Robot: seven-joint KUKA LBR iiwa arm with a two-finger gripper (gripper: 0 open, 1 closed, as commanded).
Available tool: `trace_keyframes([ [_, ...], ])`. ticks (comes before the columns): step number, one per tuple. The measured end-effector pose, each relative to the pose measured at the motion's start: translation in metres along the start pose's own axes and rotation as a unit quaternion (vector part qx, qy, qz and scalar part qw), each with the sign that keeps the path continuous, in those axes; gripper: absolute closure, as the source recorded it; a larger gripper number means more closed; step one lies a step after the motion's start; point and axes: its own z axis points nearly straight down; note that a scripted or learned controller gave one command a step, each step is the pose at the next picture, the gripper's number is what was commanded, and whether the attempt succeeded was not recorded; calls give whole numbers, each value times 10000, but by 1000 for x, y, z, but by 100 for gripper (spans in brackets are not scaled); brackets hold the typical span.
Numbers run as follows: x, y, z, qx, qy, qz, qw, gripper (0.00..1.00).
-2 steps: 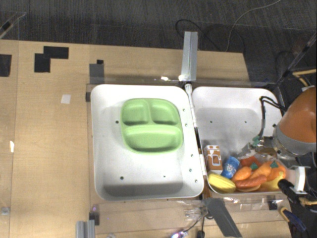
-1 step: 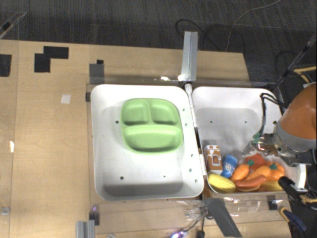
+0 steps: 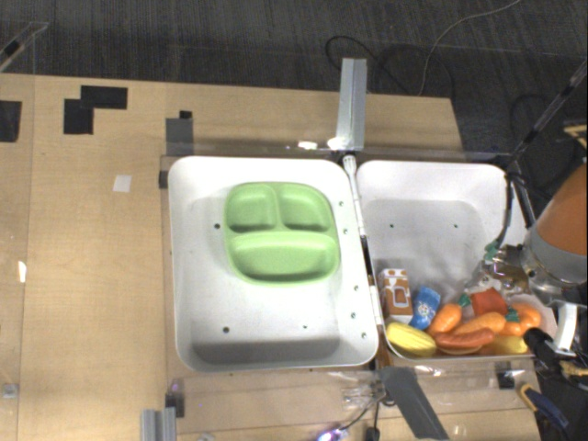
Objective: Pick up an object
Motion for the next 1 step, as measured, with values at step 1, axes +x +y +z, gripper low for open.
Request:
trace_keyframes([
  [1,43,-11,-88,1,-1,-913,9958,100],
])
